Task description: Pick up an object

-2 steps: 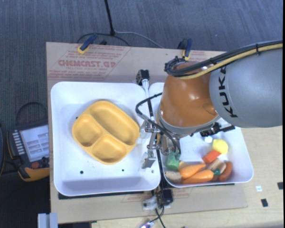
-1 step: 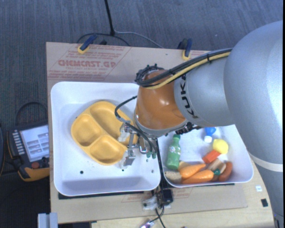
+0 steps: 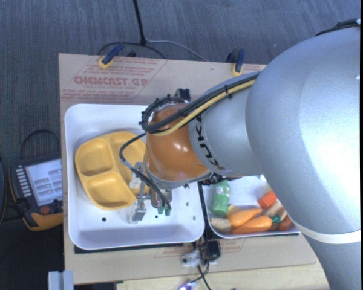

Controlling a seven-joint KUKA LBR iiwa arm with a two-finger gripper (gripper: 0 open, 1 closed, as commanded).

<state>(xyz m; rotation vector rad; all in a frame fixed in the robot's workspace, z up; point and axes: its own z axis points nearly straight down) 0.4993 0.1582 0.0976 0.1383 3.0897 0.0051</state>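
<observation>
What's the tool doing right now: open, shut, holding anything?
Tool: low in the left bin, beside the yellow tray; open or shut cannot be told, nothing seen held.

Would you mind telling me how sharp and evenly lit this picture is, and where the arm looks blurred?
Camera view: soft, even light; the arm looms large and smooth up close; the yellow tray and left bin read clearly; the end effector is small and indistinct.
</observation>
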